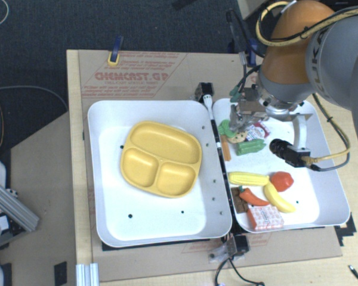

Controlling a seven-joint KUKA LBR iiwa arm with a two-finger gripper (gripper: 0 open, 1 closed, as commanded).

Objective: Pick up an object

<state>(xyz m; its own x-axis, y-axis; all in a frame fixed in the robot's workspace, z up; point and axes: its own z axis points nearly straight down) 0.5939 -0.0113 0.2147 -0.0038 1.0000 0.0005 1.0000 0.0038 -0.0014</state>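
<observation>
Two bins sit side by side on the counter; the left bin carries a yellow tray, and the right bin carries the small things I can choose from. My hand is low over the far left corner of the right bin, right above a green piece and a red-and-white bit. I cannot tell from here whether it is spread or pressed together, and I see nothing plainly pinched.

Nearer the front lie a corn cob, a tomato, a banana, a carrot and a pink box, all close together, some touching.

I judge these to be hollow plastic toy foods: light, stiff, smooth, likely to skid or roll under a poor pinch. The green piece looks the nearest target; I would take it across its narrow width, near the middle. The box offers flat sides, a surer hold than the rounded tomato.
</observation>
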